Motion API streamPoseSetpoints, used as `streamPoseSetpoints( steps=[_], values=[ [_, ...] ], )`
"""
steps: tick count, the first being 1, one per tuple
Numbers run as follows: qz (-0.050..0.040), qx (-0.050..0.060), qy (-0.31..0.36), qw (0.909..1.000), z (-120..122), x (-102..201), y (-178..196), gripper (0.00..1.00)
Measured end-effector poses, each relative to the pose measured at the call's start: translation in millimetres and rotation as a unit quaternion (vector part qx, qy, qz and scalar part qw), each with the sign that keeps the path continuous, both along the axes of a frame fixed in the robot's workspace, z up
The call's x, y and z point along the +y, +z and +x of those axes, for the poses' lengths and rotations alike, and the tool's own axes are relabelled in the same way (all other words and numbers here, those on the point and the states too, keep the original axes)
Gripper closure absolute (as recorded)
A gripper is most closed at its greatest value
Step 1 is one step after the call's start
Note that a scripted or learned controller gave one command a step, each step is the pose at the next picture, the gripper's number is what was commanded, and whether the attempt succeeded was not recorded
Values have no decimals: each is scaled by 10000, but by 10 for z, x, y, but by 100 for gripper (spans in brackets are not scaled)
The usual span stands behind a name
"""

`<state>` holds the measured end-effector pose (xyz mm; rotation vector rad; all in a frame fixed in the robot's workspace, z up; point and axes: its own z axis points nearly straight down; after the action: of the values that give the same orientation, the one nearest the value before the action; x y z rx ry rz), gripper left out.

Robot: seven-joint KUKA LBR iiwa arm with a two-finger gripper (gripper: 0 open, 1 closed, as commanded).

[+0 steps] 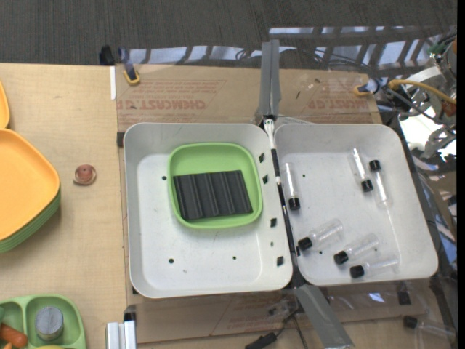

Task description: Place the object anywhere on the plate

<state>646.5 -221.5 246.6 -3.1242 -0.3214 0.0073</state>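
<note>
- not much of the arm (445, 133) to go on, just a blurry clump of hardware at the right edge of the camera view
- the parts look pale, whitish-grey to silvery, with bright glare on the flat faces
- a yellow-orange cable (414, 84) curves out of it in a loop toward the left
- thinner dark wires (407, 106) hang in a tangle just under that
- a tiny green bit (438, 50) sits up top, too blurry to tell what it is

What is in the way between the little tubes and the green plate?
The raised bin walls where the two bins meet. The tubes lie in the right bin, the green plate in the left. A dark ridged block covers the plate's middle.
</note>
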Motion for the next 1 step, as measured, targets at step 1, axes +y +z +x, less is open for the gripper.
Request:
streamPoseSetpoints(
  steps=[1],
  values=[
    [0, -2, -10, 10000, -31, 4, -60, 0]
  ],
)
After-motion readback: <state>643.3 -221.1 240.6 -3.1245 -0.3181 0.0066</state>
